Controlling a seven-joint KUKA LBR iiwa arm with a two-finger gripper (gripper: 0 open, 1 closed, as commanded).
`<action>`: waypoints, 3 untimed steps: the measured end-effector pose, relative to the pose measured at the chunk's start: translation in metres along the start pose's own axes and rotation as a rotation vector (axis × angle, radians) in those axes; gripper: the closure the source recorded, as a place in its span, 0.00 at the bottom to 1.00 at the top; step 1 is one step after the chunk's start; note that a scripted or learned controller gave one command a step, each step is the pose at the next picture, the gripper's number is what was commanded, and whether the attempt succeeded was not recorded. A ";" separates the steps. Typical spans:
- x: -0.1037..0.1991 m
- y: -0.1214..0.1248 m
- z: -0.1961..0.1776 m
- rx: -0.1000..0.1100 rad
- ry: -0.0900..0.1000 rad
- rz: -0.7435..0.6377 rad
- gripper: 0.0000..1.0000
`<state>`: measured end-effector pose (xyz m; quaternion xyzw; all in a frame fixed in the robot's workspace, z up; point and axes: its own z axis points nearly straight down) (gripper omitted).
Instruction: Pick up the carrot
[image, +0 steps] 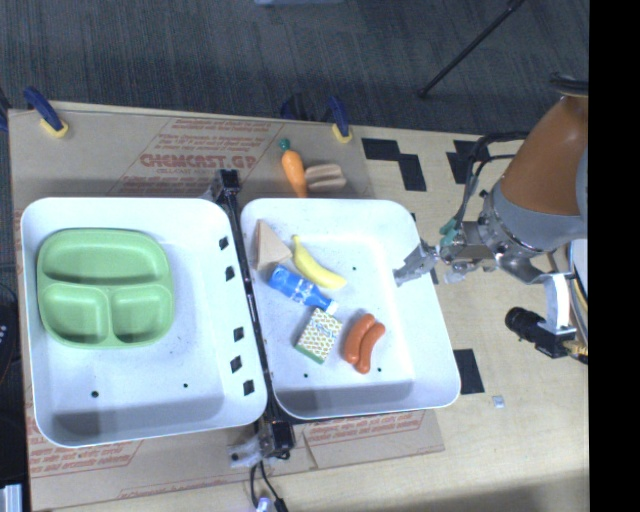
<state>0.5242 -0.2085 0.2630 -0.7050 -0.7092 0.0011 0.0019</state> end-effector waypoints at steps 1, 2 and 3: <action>0.032 0.043 0.139 0.002 0.001 0.133 0.00; 0.087 0.111 0.171 0.000 0.000 0.232 0.00; 0.123 0.123 0.070 -0.002 0.000 0.271 0.00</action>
